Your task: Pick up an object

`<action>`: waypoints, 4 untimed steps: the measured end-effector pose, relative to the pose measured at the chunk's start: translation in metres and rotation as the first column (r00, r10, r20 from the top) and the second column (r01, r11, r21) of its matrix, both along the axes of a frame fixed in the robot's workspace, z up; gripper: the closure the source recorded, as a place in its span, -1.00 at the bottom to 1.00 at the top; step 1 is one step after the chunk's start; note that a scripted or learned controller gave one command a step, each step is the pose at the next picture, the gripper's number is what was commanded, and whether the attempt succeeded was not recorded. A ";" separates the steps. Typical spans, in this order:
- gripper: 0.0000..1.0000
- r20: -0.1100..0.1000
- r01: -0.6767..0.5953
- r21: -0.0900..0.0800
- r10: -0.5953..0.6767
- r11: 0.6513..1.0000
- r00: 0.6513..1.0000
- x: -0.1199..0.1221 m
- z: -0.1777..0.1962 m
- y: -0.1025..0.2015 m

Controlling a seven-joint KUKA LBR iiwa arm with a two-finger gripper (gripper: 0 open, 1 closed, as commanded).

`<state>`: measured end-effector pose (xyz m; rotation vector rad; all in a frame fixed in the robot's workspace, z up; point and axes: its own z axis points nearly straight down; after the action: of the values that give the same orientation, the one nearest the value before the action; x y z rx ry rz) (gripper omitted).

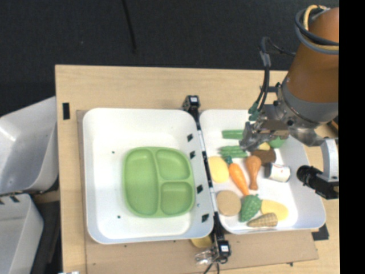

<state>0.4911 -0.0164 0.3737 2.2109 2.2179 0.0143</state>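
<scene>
Gripper (255, 135) hovering over the right bin (311, 210), among the toy food.

You are looking at its tip sitting near the green bean (232, 134) and brown drumstick (252, 170); whether it is gripping anything, you cannot tell.

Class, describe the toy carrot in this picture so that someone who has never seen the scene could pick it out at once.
Start at the right-hand white bin, the one crowded with toy food. Near its middle lies the carrot, slanting between a pale yellow lemon and a brown drumstick. It is the one bright orange, tapering piece there.
</scene>
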 end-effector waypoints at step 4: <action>1.00 -0.002 -0.006 0.005 0.006 1.000 1.000 0.000 -0.050 0.106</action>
<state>0.4907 0.0897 0.3235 2.2076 2.2273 0.0176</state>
